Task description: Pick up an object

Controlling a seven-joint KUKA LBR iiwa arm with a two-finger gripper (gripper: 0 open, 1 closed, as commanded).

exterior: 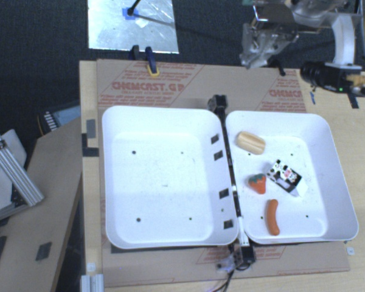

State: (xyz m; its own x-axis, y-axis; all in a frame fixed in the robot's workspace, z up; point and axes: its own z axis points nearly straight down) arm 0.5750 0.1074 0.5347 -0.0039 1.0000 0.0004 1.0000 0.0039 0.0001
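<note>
The right bin (328, 163) holds a tan bread roll (250, 142) near its back left. A small red strawberry-like piece (258, 183) lies toward the middle. Just right of it sits a black and white block toy (285, 176). An orange sausage-shaped piece (272, 216) lies near the front. My gripper (255, 56) hangs high above the bench, beyond the back edge of the right bin, far from all the objects. Nothing shows between its fingers.
The left bin (164, 175) stands beside the right one, with a black clip strip along the shared wall. A shiny metal sheet (132, 17) lies at the back left. Cardboard covers the bench under both bins.
</note>
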